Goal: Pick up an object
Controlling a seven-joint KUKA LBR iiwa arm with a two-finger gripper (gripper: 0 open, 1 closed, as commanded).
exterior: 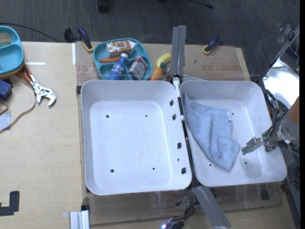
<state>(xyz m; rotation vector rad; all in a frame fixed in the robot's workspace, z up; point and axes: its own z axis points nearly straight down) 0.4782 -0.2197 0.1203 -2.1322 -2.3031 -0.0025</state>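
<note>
Cloth (212, 133), light blue and crumpled, lies inside the right bin (248, 90), against its left wall. Gripper (251, 146) hovers just right of the cloth; jaw state cannot be determined.

Red printed lettering is being shown on the cardboard sheet (224, 63) lying just behind the two white bins (133, 137), but it is appearing upside down and too faint for any word to be read with certainty. A small box (119, 47) with a printed label is being held in the blue divided tray (123, 58) behind the left bin; its print is too small to be read. No other text, number or sign is being displayed legibly.
</note>
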